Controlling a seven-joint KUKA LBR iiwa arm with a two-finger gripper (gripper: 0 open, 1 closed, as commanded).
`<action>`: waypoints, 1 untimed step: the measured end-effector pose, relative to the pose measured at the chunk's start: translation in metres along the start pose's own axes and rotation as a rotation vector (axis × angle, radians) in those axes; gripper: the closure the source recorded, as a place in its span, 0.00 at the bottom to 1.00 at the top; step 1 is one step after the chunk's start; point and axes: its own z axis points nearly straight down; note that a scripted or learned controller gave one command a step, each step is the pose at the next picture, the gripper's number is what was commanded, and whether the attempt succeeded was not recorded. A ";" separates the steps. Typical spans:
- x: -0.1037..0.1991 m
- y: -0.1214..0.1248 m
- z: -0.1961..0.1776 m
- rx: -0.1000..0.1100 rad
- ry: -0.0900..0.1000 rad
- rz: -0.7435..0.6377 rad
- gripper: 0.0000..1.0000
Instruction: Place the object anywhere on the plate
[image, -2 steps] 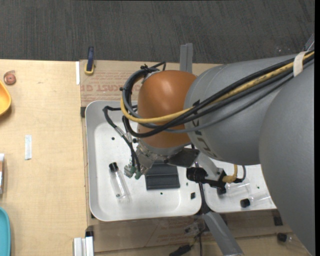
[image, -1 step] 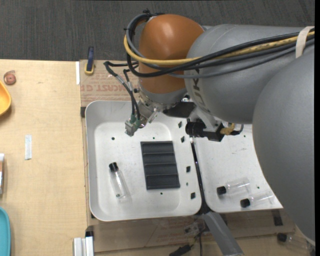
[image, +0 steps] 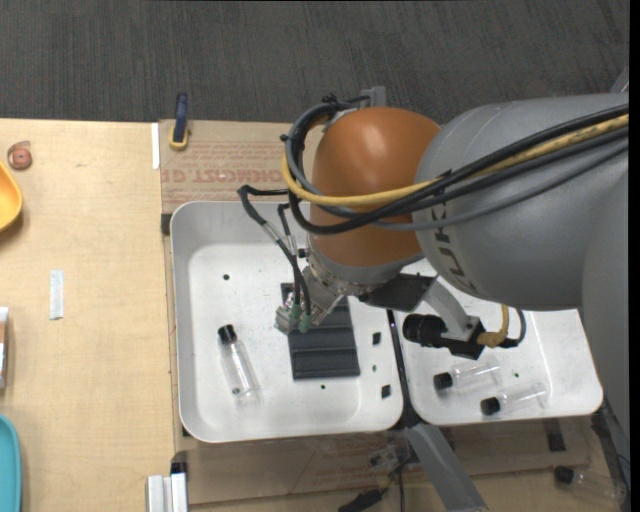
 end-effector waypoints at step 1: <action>0.031 0.016 0.014 0.002 0.001 0.149 1.00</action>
